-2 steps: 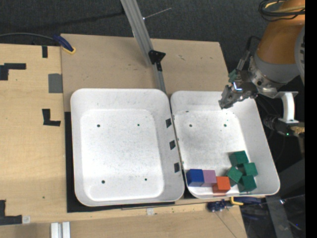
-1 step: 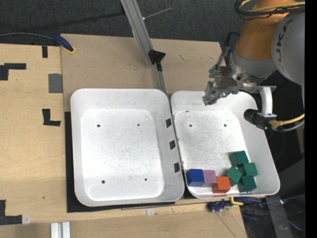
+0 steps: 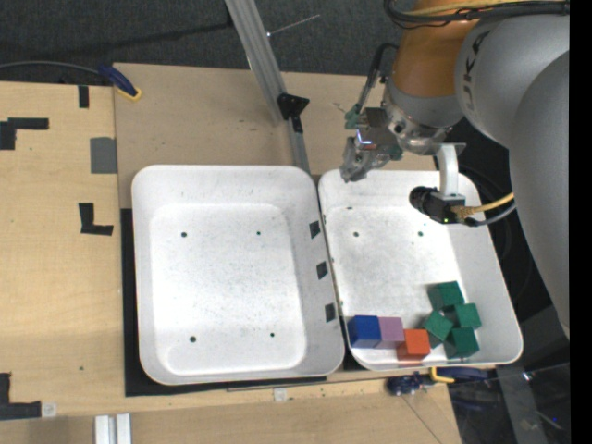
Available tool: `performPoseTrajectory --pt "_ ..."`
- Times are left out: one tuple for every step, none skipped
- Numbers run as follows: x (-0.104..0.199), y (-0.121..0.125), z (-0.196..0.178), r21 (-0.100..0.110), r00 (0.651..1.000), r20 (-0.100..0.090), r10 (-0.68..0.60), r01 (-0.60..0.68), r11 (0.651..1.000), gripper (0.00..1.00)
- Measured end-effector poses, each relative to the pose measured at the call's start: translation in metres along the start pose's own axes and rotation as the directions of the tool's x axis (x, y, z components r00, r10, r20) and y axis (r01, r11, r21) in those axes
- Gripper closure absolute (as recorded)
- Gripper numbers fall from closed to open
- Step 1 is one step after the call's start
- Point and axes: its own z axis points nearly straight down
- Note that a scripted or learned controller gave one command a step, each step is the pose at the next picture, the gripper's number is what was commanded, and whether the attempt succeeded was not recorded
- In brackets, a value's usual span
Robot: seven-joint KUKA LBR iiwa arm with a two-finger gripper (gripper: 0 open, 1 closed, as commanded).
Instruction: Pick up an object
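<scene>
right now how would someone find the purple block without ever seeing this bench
Start at the right bin and go to its near edge, where blocks cluster. The purple block sits in that row, flanked by a blue block and an orange block; it is the palest of them.

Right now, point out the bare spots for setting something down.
The left bin has a bare floor. The right bin is bare below the tool; its near edge is crowded: blue block, purple block, orange block, green blocks.
</scene>
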Motion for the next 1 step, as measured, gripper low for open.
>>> performPoseTrajectory --pt "0.0522 0.0143 0.0021 0.0 1.0 0.0 0.0 0.0 1.0 1.0"
